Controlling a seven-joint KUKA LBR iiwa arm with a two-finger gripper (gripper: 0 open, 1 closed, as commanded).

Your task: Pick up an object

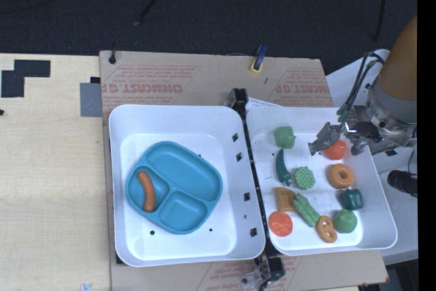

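White right bin [381, 232], gripper [335, 140] over round red-orange toy [334, 150]

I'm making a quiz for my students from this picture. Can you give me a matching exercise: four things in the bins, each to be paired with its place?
Things:
1. hot dog
2. doughnut
3. pretzel
4. blue tray

Places:
A. near the front edge of the right bin, beside a green ball
B. in the left bin
C. in the left compartment of the tray
D. in the right bin, just in front of the gripper

Pairs: 1-C, 2-D, 3-A, 4-B
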